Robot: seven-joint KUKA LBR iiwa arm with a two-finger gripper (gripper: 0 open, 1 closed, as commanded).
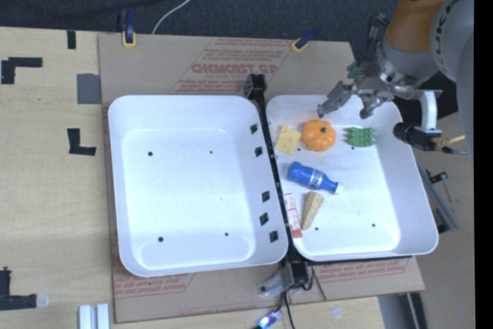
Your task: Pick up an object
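Scene being lit evenly from above, moderately bright. White bins (185, 181) being slightly overexposed, soft shadows being cast along rims. Focus being kept mildly soft throughout; dark backdrop being rendered grainy.

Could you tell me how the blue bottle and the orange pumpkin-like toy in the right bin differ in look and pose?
The blue bottle is long and slim, while the orange toy is round and squat. The bottle lies on its side, its white cap pointing right; the orange toy sits with a stem on top. The bottle lies nearer the camera. Both rest in the right bin.
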